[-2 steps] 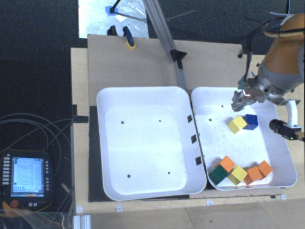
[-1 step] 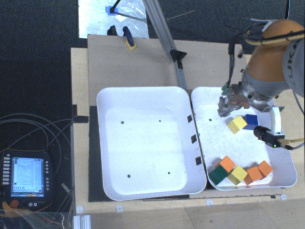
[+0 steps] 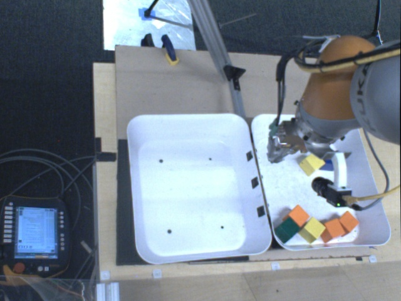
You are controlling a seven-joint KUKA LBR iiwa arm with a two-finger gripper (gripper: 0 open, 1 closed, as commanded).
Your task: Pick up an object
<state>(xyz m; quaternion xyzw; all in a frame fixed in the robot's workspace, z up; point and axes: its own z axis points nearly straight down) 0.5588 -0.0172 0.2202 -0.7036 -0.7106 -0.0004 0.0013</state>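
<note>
My gripper hangs over the upper left part of the right bin, close to the wall between the two bins. A yellow block lies just to its right, partly under the wrist, with a bit of a blue piece beside it. Along the bin's front edge sits a cluster: an orange block, a dark green block, a yellow block and two more orange blocks. I see nothing in the gripper from here.
The left bin lies beside the right one. A grey pole slants down to the bench behind the bins. A black cable fitting hangs from the arm over the right bin. A teach pendant rests at the far left.
</note>
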